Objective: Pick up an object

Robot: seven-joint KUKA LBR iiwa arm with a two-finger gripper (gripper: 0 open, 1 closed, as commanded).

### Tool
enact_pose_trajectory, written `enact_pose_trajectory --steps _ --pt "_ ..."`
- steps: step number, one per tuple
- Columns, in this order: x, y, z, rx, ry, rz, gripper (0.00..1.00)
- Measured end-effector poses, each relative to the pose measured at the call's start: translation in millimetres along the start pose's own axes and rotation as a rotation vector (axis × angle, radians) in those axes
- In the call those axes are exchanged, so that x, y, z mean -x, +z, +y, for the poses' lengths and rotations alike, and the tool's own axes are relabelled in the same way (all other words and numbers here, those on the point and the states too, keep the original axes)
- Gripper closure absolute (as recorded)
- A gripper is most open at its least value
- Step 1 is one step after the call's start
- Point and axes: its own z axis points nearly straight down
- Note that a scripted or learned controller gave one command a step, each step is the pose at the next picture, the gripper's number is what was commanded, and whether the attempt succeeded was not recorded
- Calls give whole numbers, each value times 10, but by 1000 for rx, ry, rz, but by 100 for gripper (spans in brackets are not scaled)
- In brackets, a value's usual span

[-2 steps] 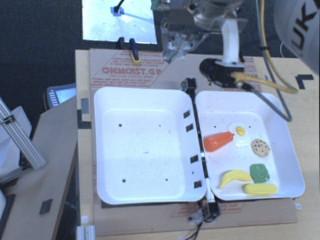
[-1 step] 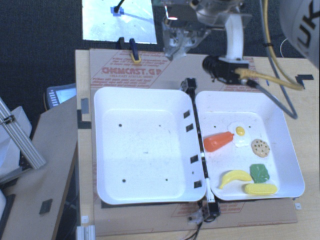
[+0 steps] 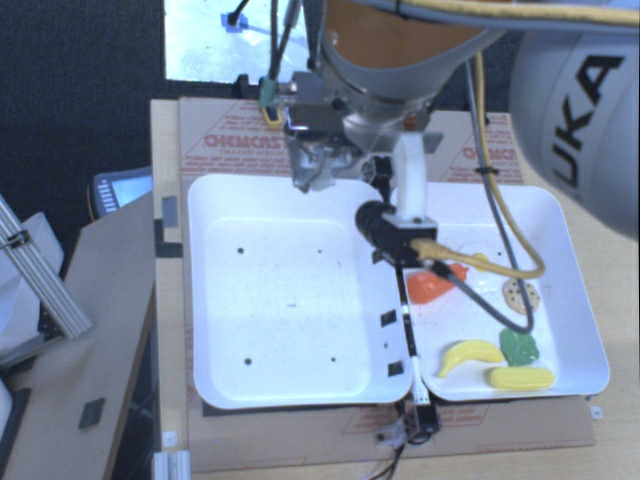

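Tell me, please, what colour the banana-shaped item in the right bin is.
Yellow. The banana shows clearly in the camera view, near the right bin's front edge.

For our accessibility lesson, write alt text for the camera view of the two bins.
A grey robot arm hangs over two white bins, its gripper above the left bin. The right bin holds a banana, an orange piece, a green piece and a cookie.

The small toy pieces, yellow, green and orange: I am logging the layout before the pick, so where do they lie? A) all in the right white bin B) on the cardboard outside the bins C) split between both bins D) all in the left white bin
A: the yellow banana-shaped toy, the green toy piece and the orange toy piece all lie in the right white bin.
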Motion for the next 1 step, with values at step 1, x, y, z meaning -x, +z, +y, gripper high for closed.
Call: enact_pose_trajectory --steps 1 --pt "13 -36 21 7 3 2 0"
